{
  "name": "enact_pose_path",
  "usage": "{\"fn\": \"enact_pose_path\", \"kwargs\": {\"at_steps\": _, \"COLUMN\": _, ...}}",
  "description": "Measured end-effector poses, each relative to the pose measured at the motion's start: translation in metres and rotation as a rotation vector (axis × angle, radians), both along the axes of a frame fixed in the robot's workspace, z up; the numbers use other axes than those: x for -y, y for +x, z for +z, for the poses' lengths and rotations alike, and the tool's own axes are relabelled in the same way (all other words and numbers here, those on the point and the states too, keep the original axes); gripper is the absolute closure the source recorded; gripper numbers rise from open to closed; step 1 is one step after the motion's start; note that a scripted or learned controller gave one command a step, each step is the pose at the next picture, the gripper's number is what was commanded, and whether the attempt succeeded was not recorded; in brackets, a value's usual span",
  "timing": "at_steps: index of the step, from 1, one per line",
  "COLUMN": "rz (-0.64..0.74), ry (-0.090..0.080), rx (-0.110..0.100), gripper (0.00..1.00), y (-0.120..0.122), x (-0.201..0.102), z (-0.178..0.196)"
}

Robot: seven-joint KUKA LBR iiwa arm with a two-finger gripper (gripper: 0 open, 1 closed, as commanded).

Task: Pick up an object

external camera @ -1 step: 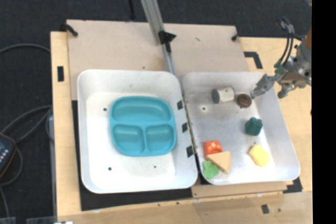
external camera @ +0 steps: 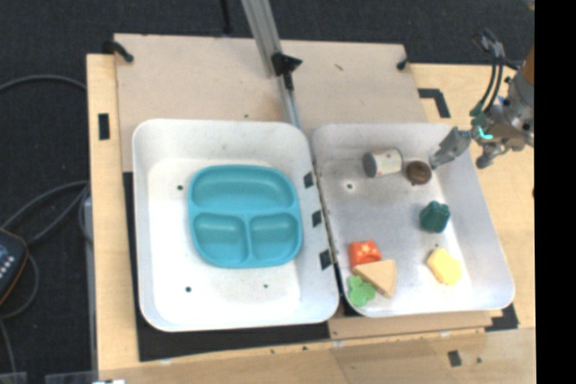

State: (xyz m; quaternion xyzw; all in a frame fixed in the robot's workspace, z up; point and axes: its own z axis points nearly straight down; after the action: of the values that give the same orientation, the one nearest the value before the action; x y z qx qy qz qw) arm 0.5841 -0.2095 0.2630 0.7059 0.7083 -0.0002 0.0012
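The right bin point(external camera: 477, 193) holds several small objects. A white and grey cylinder point(external camera: 382, 163) lies on its side near the back, with a brown ball point(external camera: 418, 172) just to its right. A dark green block point(external camera: 435, 217) and a yellow piece point(external camera: 443, 266) sit toward the right side. A red block point(external camera: 364, 252), a tan wedge point(external camera: 378, 276) and a green piece point(external camera: 360, 290) cluster at the front left corner. My gripper point(external camera: 468, 152) hovers over the bin's back right edge, open, with nothing between its fingers. Its left fingertip point(external camera: 446, 149) is just right of the brown ball.
The left bin point(external camera: 162, 157) holds a teal divided plate point(external camera: 244, 216). A grey metal pole point(external camera: 256, 0) slants down from the top to the gap between the bins. Cables hang by the arm at the right edge.
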Motion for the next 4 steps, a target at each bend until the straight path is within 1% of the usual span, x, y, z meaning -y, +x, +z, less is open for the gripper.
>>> {"fn": "enact_pose_path", "kwargs": {"at_steps": 1, "rz": -0.003, "ry": 0.001, "rx": -0.005, "gripper": 0.0, "y": -0.011, "x": 0.002, "z": -0.052}}
{"fn": "enact_pose_path", "kwargs": {"at_steps": 2, "rz": -0.004, "ry": 0.001, "rx": -0.006, "gripper": 0.0, "y": -0.009, "x": 0.002, "z": -0.115}}
{"fn": "enact_pose_path", "kwargs": {"at_steps": 3, "rz": -0.004, "ry": 0.0, "rx": -0.003, "gripper": 0.0, "y": -0.01, "x": 0.003, "z": -0.165}}
{"fn": "enact_pose_path", "kwargs": {"at_steps": 4, "rz": -0.008, "ry": -0.001, "rx": 0.003, "gripper": 1.0, "y": -0.008, "x": 0.004, "z": -0.15}}
